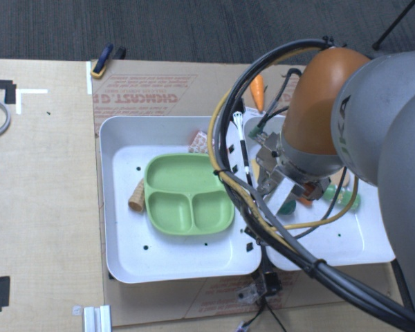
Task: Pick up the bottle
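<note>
A translucent green object, probably the bottle (pixel 342 199), lies in the right bin (pixel 346 251), partly hidden by the arm. A small orange piece (pixel 306 200) and a dark green piece (pixel 288 204) show beside it under the wrist. My gripper (pixel 282 191) hangs low over the left part of the right bin, just left of the green object. The grey wrist and the orange band cover most of it.
The left bin (pixel 121 247) holds a green divided plate (pixel 190 194), a cork-like brown piece (pixel 136 196) and a small patterned packet (pixel 199 142). An orange object (pixel 258 92) lies at the back of the right bin. Cables (pixel 238 185) loop over the bins' shared edge.
</note>
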`<action>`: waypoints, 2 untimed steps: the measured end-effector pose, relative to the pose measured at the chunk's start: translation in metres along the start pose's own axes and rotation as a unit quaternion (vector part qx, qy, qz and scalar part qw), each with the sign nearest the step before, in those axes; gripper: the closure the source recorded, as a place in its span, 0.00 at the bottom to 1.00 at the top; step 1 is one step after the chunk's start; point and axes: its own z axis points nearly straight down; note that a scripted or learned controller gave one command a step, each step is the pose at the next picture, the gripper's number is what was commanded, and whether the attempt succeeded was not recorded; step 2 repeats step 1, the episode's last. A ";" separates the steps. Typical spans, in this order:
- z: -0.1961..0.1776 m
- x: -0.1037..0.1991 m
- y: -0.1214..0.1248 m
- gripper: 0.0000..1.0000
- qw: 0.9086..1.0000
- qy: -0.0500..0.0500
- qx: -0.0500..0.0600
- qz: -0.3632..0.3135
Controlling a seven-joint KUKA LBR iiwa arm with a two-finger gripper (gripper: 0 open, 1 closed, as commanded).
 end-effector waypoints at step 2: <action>0.024 0.047 -0.042 1.00 1.000 0.000 0.000 0.013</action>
